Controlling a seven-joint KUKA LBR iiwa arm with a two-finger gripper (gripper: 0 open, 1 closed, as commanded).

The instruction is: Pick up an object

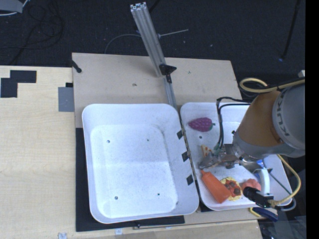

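Hovering low in the right bin [192, 114], my claw [212, 161], grip state unclear, should drop squarely onto the orange carrot [214, 185] just below.

Arm [279, 123]: grey casing, broad orange band, partial lettering at 3 o'clock edge; black and yellow cables trailing.

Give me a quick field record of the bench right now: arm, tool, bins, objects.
arm: reaches in from the right, over the right bin
tool: low in the right bin, above the orange object
left bin: white, beside the right bin
purple object: far end of right bin, apart from the tool
yellow-red object: near end, next to the orange one
grasp: cannot tell
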